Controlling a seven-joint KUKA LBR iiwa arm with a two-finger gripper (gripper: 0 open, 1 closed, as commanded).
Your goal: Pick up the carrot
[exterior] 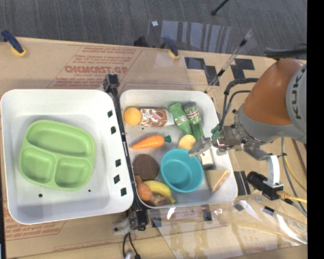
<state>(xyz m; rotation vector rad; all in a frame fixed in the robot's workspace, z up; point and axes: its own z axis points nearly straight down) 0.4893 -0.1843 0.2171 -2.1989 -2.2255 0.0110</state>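
The carrot, orange with a small green tip, lies on its side in the middle-left of the right bin, pointing left. My gripper hangs low over the right side of the same bin, just right of a yellow lemon and above a teal bowl. It stands about a hand's width to the right of the carrot and does not touch it. Nothing shows in its grasp.
The right bin also holds an orange ball, a brown packet, a green bottle, a dark round cookie, a banana and a tan wedge. A green divided plate lies in the left bin.
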